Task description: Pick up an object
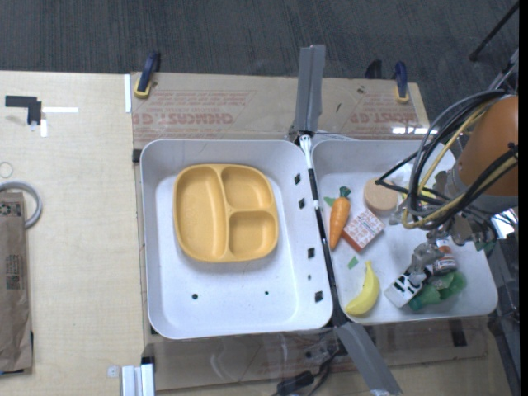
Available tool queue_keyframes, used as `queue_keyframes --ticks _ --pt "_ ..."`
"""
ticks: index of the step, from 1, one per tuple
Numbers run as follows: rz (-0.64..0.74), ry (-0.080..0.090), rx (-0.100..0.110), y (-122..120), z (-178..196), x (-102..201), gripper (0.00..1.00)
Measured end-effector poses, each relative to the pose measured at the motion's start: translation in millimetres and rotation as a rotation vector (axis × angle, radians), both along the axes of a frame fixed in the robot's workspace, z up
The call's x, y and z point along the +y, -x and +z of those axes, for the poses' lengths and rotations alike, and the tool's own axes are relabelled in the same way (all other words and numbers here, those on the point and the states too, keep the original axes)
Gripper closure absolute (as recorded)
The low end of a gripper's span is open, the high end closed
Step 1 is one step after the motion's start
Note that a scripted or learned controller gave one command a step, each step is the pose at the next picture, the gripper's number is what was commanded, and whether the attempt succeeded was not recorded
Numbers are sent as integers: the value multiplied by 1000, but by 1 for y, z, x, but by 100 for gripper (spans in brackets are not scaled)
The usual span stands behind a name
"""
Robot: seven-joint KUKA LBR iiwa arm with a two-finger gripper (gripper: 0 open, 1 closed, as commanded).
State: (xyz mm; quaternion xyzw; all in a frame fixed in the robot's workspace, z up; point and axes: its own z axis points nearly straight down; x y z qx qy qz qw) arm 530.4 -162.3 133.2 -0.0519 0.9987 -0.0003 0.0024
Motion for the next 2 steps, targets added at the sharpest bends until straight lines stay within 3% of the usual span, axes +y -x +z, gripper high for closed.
queue_keyframes --ticks 1,2 --pt "481 1 -1 -8 56 -59 0" --pt "538 16 -17 -54 -17 -62 0"
